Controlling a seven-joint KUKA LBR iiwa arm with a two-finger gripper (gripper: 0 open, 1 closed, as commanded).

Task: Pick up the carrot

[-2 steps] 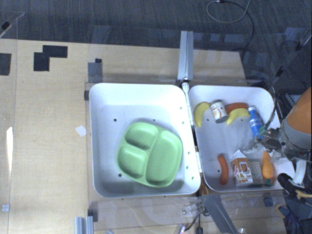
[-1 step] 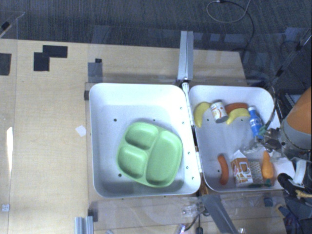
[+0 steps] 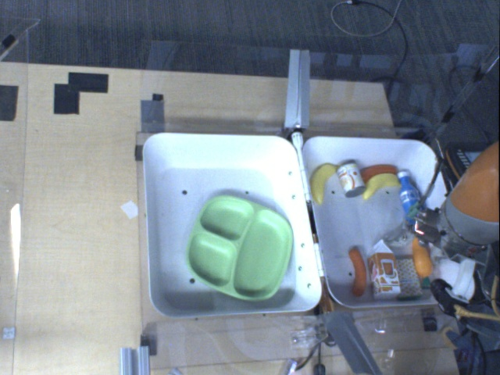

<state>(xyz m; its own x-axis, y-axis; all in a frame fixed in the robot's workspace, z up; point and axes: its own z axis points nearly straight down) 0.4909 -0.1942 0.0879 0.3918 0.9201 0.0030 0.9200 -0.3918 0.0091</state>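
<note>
Bins are seen side by side on the bench [image 3: 70,209], a metal post [image 3: 295,92] rising at the far end of the divide between them. Nearest the camera in the right bin [image 3: 336,283], an orange-and-white carton [image 3: 383,276] lies flat, with a grey mesh-patterned packet [image 3: 406,273] touching its right side. A reddish sausage-shaped item [image 3: 358,270] lies just left of the carton. The carrot [image 3: 423,261], small and orange, is found at the right edge of the packet, close against the bin's right wall and directly beneath the gripper [image 3: 422,229]. The gripper is carried by the arm [image 3: 476,201], whose orange band shows at the frame's right edge. Whether its fingers are apart or together cannot be told, as they are hidden by the wrist and clutter around them; nothing is visibly held between them. A clear, glassy item [image 3: 394,239] lies just left of the gripper. Farther from the camera, beyond the gripper, a blue bottle [image 3: 407,194] lies along the right wall. At the far end of the bin, a small can [image 3: 348,176] is flanked by two yellow banana-like pieces [image 3: 323,180], and a red item [image 3: 380,170] is partly seen behind one of them.

In the left bin [image 3: 168,170], well to the left of the gripper, a green divided plate [image 3: 241,247] with three compartments is set near the centre.
</note>
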